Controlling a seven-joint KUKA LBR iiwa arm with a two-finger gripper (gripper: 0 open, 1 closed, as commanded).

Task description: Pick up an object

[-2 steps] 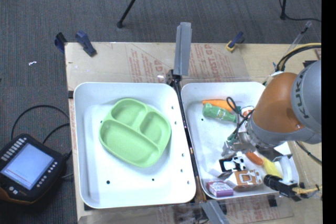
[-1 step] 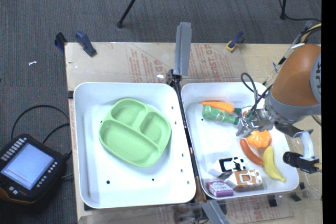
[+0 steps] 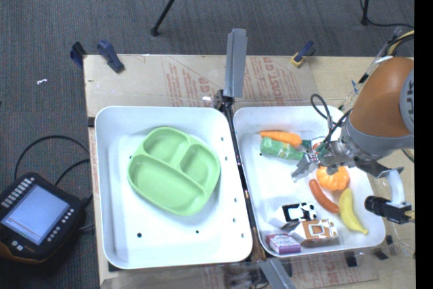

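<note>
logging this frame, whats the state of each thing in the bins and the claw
claw: low in right bin, beside the orange fruit
green plate: upright, left bin
carrot: lying flat
green packet: lying flat
orange fruit: resting, not gripped
sausage: lying flat
banana: lying flat

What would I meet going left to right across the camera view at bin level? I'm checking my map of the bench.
Handheld screen unit → green divided plate in the left bin → green packet → red sausage → banana.
</note>
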